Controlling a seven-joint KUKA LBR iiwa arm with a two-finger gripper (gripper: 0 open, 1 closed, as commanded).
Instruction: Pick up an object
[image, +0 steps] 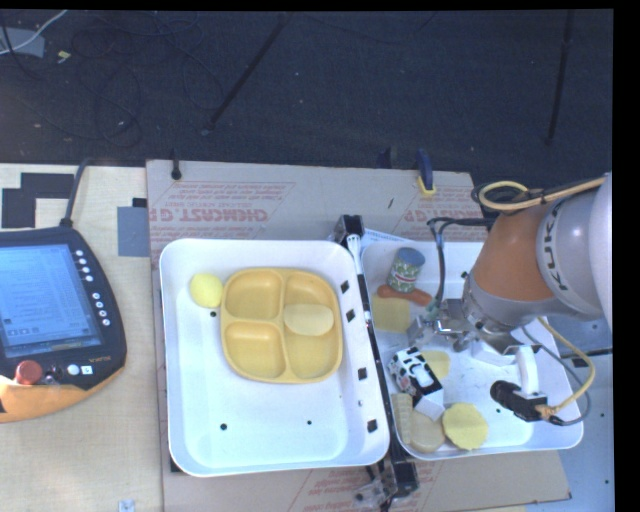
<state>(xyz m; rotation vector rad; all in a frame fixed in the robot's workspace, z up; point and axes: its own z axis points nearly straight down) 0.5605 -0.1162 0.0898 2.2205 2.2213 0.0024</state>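
A small black-and-white object (413, 368) lies tilted in the right bin (570, 436), just beside the bin's left wall, touching a pale yellow disc (437, 363).

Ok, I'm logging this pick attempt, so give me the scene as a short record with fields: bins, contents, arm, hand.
left bin: holds a yellow divided plate with a pale round piece in its upper right compartment, and a small yellow ball beside the plate
right bin: small can, orange carrot-like piece, yellow round disc, black-and-white item, other pale food pieces
arm: over the right bin
hand: low over the right bin; grasp state cannot be told
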